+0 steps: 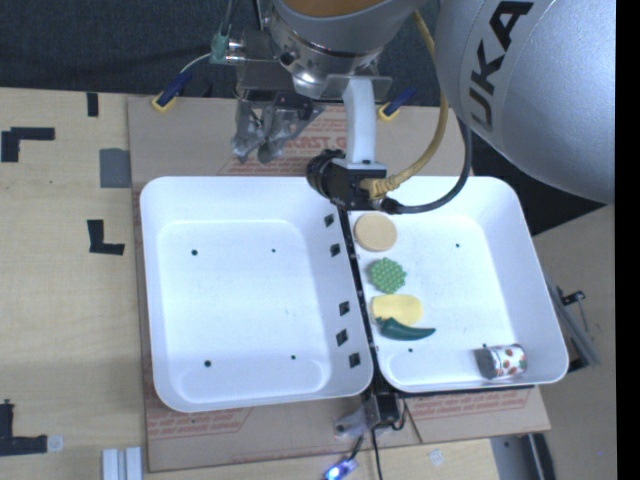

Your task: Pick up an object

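Observation:
My gripper [262, 146] hangs above the far edge of the left bin [160, 268], near the cardboard behind it; its fingers point down close together, with nothing visible between them. The right bin [480, 268] holds the objects along its left side: a tan round cookie-like disc [376, 233], a green knobbly piece [387, 275], a yellow piece [396, 308] and a dark green pepper-like piece [407, 331]. A small can with red dots [501, 362] lies in the near right corner.
The arm's large grey body and orange band fill the top of the view. A black cable and fitting [340, 180] hang over the divide between bins. Blue clamps [170, 93] hold the cardboard at the back.

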`<state>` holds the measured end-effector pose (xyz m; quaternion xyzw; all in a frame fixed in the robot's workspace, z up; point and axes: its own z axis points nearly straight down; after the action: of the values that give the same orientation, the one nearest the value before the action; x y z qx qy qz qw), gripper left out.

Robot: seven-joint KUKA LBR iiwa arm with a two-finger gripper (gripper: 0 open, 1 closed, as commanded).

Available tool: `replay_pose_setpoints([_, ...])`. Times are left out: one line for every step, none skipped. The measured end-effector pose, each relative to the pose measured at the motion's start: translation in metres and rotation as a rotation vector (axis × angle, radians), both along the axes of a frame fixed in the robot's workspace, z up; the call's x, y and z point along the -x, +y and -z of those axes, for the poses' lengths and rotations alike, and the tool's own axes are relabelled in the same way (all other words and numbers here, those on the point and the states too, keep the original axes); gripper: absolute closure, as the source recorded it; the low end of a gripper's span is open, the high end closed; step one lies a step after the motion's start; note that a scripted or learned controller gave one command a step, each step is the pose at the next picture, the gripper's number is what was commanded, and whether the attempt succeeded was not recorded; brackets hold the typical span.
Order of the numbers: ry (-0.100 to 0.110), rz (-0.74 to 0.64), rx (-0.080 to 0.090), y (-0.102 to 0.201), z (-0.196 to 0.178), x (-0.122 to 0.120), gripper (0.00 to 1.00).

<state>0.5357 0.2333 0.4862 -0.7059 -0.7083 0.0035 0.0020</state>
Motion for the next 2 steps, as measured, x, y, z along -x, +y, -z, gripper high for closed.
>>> replay_pose_setpoints([-0.01,-0.002,-0.005,0.0004,-0.0518,0.0547,1.0])
replay_pose_setpoints([-0.006,0.001,-0.001,0.0001,-0.0482,0.0522,0.0])
